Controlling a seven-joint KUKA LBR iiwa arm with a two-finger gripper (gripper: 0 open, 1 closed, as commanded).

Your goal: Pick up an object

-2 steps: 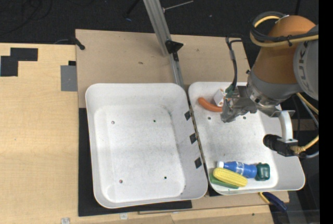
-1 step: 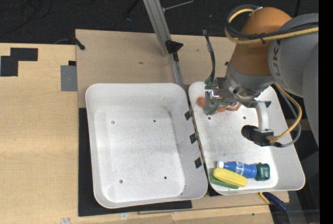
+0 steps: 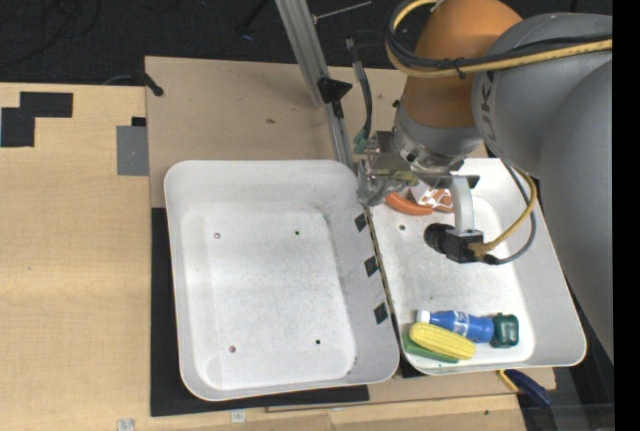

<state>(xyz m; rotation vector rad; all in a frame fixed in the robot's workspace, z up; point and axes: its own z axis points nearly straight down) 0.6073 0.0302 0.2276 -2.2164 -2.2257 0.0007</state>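
Yellow corn (image 3: 441, 343): I see a toy cob lying at the near edge of the right bin (image 3: 545, 314), closest to me of everything in that bin.
Blue bottle (image 3: 466, 324): small, on its side, touching the corn just behind it, white cap end pointing toward the divider.
Green piece (image 3: 505, 330): a dark green object at the bottle's right end, right against it; I cannot tell what it is.
Left bin (image 3: 260, 269): white and speckled, sitting beside the right bin with their rims meeting along the middle; a few dark dots mark its floor.
Black tabs (image 3: 370, 264): several small black pieces spaced along the shared rim between the two bins.
Orange object (image 3: 405, 203): flat, orange-red, lying in the far part of the right bin, well apart from the corn and partly hidden under the arm's tool.
End effector (image 3: 385, 177): low over the far-left corner of the right bin, just beside the orange object; from my view I cannot tell how it is set or whether anything is in it.
Arm (image 3: 465, 69): grey with an orange band, coming over the right bin from the right, cables looped around it.
Worktop (image 3: 70, 249): pale wood, spreading left of the left bin.
Aluminium rail (image 3: 300, 29): slanted, rising behind both bins.
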